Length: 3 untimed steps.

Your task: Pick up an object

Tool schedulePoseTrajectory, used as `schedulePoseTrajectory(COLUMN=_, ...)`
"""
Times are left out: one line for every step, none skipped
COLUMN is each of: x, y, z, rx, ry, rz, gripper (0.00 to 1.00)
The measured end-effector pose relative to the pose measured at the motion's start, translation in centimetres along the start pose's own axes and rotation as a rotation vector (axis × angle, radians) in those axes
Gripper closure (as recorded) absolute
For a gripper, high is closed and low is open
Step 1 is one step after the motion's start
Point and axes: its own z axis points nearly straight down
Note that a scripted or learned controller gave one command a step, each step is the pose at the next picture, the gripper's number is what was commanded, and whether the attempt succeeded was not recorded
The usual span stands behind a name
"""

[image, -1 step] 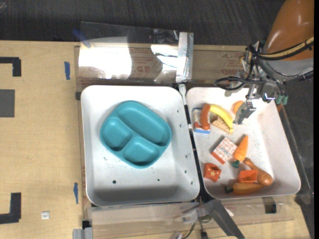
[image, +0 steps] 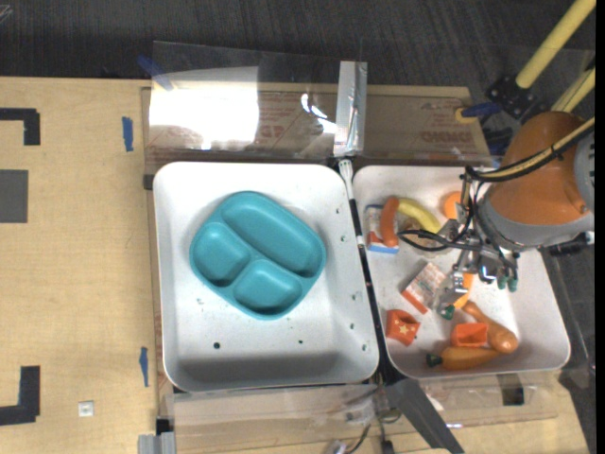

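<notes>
The right bin (image: 548, 296) holds several toy foods. A yellow banana (image: 417, 216) and a red curved piece (image: 389, 218) lie at its back left, and an orange ball (image: 452, 203) sits behind them. A white and red packet (image: 424, 285) lies in the middle, with a red cube (image: 402, 326) in front of it. An orange carrot (image: 461, 356) and an orange block (image: 470, 333) lie near the front wall. My gripper (image: 465, 280) hangs low over the middle of this bin, just right of the packet, under the orange wrist band (image: 539, 178).
The left bin (image: 180, 339) holds a teal divided plate (image: 257, 253). A clear plastic sheet and a cardboard wall (image: 406, 126) stand behind both bins. Black cables loop from the wrist over the banana. Yellow poles (image: 562, 31) cross the top right corner.
</notes>
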Motion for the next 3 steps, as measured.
schedulePoseTrajectory(x=3.9, y=-6.8, z=1.3, rx=0.007, ry=-0.021, rz=0.011, gripper=0.00)
schedulePoseTrajectory(x=-7.0, y=-4.6, z=1.2, rx=0.000, ry=0.003, rz=0.113, gripper=0.00)
schedulePoseTrajectory(x=-1.8, y=-5.1, z=1.6, rx=0.001, ry=0.001, rz=0.051, gripper=0.00)
